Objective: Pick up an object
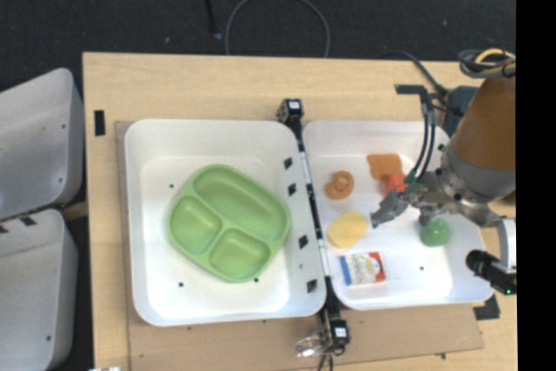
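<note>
Two shallow white bins sit side by side on the light wooden desk (200, 87), meeting along a dark clipped seam down the middle. The left bin (143, 274) carries a green divided plate (228, 222), set at a slant and filling most of the floor, with bare white margin along the near and left walls. The right bin (417, 293) is more crowded in its middle and far half, while its near right corner and the strip along the far wall lie open.

Within the right bin, an orange ring (340, 183) lies near the seam, an orange block (383, 164) sits just beyond it to the right, and a small red piece (395, 182) touches or nearly touches that block. A yellow object (347, 230) rests nearer the camera, and a small white packet (362, 268) with a red band and blue edge lies just beside it toward the near wall; its printing is too small to read. A green object (434, 232) sits under the arm's wrist.

The arm (483, 135) reaches in from the right, its orange band over the bin's right side, black cables looping past it. The tool (388, 209) points leftward and down, low between the red piece and the yellow object, its dark fingers close to the yellow object. Whether the fingers are parted or closed cannot be told, and nothing is visibly between them.
</note>
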### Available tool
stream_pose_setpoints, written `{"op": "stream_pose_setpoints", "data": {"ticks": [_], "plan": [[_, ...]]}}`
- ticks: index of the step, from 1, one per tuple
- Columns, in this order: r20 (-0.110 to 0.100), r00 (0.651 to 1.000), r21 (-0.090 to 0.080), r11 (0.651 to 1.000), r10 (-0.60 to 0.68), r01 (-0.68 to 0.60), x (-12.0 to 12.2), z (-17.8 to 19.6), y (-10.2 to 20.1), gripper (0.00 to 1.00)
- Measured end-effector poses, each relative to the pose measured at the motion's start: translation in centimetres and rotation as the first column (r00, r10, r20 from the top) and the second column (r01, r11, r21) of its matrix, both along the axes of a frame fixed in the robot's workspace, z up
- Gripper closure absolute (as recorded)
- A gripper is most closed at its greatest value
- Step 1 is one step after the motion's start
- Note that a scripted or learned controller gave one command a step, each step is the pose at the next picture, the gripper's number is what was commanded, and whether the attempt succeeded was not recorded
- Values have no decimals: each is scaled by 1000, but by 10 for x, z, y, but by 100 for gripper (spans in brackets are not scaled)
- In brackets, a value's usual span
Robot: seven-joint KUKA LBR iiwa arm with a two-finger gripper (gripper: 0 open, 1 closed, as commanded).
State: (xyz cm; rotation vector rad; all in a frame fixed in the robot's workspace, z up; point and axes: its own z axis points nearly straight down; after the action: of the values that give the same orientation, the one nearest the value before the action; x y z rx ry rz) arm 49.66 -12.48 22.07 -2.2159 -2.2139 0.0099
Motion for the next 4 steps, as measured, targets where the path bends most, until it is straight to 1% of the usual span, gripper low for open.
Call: {"op": "stream_pose_setpoints", "data": {"ticks": [1,2,3,4], "plan": [[11,1000,-2,1000,3,-3,2,5,0,0],[5,1000,-2,1000,1,-1,5,-46,9,0],[3,1000,-1,1000,0,0,-7,-98,8,0],[7,1000,-2,1000,-1,1,-7,-122,6,0]]}}
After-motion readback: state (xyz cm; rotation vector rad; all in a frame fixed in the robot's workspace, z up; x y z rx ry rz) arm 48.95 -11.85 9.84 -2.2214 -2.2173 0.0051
